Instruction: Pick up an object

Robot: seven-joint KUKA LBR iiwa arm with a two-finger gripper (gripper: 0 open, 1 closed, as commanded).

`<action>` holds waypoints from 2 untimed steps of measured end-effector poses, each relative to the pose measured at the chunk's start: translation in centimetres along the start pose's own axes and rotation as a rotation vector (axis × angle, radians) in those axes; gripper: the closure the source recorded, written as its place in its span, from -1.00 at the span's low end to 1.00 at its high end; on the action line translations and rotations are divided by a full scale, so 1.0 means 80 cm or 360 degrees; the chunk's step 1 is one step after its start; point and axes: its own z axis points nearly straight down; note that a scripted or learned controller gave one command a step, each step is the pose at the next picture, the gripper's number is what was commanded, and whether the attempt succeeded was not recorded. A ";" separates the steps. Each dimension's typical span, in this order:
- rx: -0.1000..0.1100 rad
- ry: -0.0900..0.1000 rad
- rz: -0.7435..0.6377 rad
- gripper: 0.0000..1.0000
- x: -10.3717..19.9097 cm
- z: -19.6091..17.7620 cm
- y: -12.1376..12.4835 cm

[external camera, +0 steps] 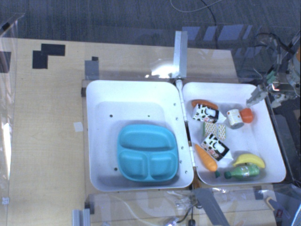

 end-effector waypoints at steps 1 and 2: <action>0.0002 0.0001 0.0575 -1.00 0.050 0.173 -0.091; -0.0012 0.0002 0.0847 -1.00 0.083 -0.012 -0.104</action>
